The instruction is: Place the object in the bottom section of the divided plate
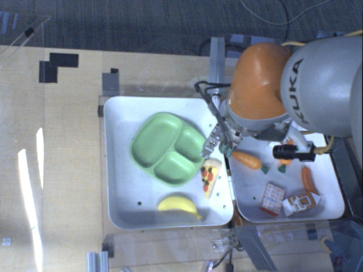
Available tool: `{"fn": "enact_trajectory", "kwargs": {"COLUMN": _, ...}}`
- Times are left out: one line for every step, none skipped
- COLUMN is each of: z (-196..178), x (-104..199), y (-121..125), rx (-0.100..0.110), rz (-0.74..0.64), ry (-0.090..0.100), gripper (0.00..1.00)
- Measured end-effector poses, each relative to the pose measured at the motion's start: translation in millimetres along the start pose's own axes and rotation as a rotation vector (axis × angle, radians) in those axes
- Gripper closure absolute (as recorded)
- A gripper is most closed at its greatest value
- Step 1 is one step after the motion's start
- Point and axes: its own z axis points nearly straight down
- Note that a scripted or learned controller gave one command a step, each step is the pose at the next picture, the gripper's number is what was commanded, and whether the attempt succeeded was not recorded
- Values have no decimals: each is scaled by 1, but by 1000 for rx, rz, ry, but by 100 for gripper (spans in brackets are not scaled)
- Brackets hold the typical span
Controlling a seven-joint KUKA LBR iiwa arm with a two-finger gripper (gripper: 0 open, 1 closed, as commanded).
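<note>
The gripper hangs over the right edge of the left bin; whether it is wide or narrow cannot be told. The green divided plate lies just left of it. A pizza slice sits just below, a banana further below-left. A carrot lies right, in the other bin.

Bright, even overhead light. Pale glare streaks on the light wooden bench top at left. Soft shadows under the grey-and-orange arm onto the shallow white right bin. Slightly soft focus, mild noise throughout.
</note>
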Motion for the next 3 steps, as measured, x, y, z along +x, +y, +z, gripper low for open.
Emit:
{"fn": "enact_trajectory", "kwargs": {"z": -4, "x": 88, "y": 23, "rx": 5, "rz": -157, "ry": 6, "gripper": 100}}
{"fn": "enact_trajectory", "kwargs": {"z": -11, "x": 124, "y": 83, "rx": 1, "rz": -422, "ry": 5, "gripper": 100}}
{"fn": "enact_trajectory", "kwargs": {"z": -95, "x": 56, "y": 159, "rx": -2, "rz": -773, "ry": 2, "gripper": 100}}
